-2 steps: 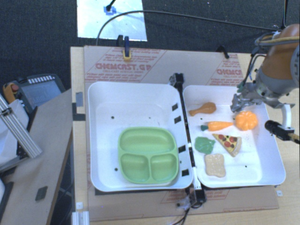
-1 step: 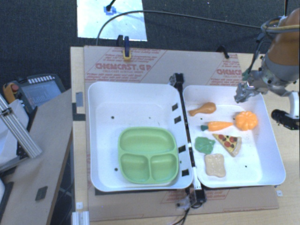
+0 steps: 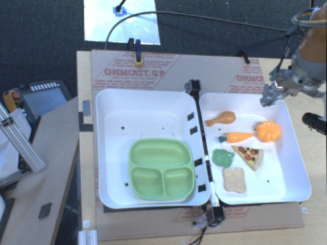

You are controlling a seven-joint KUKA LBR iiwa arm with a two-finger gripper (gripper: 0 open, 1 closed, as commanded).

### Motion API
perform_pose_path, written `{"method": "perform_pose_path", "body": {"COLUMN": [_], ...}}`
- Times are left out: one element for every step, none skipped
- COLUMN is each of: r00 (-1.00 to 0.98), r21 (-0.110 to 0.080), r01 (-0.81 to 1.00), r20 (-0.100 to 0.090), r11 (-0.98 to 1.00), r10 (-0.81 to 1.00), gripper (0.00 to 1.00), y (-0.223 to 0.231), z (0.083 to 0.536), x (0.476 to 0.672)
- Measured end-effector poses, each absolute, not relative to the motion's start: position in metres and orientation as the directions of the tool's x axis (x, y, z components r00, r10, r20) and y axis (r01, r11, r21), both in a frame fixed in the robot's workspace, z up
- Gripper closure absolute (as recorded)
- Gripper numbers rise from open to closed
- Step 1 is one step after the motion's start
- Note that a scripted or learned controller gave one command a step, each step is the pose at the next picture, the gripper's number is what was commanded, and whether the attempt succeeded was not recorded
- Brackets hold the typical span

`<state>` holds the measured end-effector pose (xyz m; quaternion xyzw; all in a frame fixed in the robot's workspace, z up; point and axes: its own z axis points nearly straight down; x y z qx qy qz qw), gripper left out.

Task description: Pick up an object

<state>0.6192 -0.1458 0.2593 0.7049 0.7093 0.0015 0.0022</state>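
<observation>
The right bin (image 3: 291, 185) holds several toy foods: a chicken drumstick (image 3: 222, 119), a carrot (image 3: 239, 137), an orange pumpkin (image 3: 269, 131), a green leafy piece (image 3: 223, 157), a pizza slice (image 3: 250, 156) and a slice of bread (image 3: 234, 180). My gripper (image 3: 270, 96) hangs over the bin's far right corner, above and behind the pumpkin. Nothing shows between its fingers.
The left bin (image 3: 110, 137) carries a green divided plate (image 3: 161, 169) at its near side. A black divider with clips (image 3: 199, 137) runs between the two bins. A cable crosses the dark floor behind the bench, and a pendant lies at the left.
</observation>
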Motion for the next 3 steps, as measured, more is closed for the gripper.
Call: {"method": "perform_pose_path", "body": {"r00": [-0.009,-0.009,-0.01], "r21": [0.002,0.002,0.0], "r01": [1.0,1.0,1.0], "r20": [0.001,0.001,0.002], "r11": [0.009,0.009,0.01], "r10": [1.0,1.0,1.0], "gripper": [1.0,1.0,1.0], "y": [-0.099,-0.046,0.007], "z": [0.247,0.244,0.24], "x": [0.621,0.613,0.607]}}
